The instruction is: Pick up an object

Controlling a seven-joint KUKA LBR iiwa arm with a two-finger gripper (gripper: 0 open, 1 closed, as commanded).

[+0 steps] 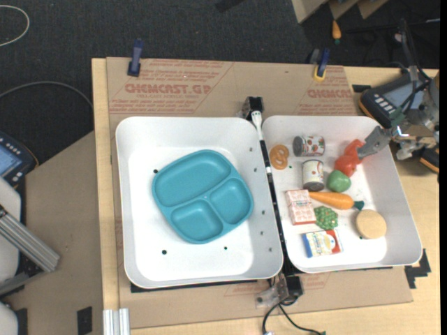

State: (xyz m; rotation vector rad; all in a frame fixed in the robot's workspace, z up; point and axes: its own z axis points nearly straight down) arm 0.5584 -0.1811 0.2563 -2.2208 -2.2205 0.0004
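Camera view: gripper low over right bin far-right corner, just beside red object; jaws' state cannot tell. Nothing seen held. Advice: centre over red object, clear green ball adjoining, descend straight before closing.

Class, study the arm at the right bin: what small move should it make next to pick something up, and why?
Probably lower the gripper a little onto the red toy. The gripper sits at that toy's upper right edge in the right bin, and nothing shows as held.
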